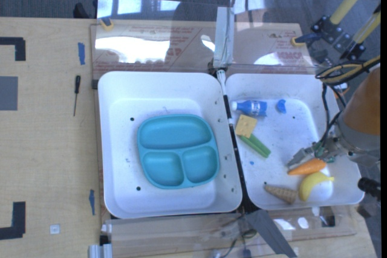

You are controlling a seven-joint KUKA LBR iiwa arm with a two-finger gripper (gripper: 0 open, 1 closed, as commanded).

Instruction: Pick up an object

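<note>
My gripper (304, 157) hangs low in the right bin (302, 107), near its right side. Directly below it and touching or nearly touching lies an orange carrot (308, 167). A yellow and white rounded toy (316, 187) sits just in front of the carrot. A tan ice-cream cone (281, 192) lies to their left. Further back in the same bin lie a green stick (255, 145), a yellow block (245, 125), a blue bottle (251, 107) and a small blue cap (281, 107).
The left bin (115, 130) holds a blue divided plate (178, 150). A clear panel (181, 33) stands behind both bins. The arm's orange band (367, 107) and cables (338, 72) hang over the right bin's right wall.
</note>
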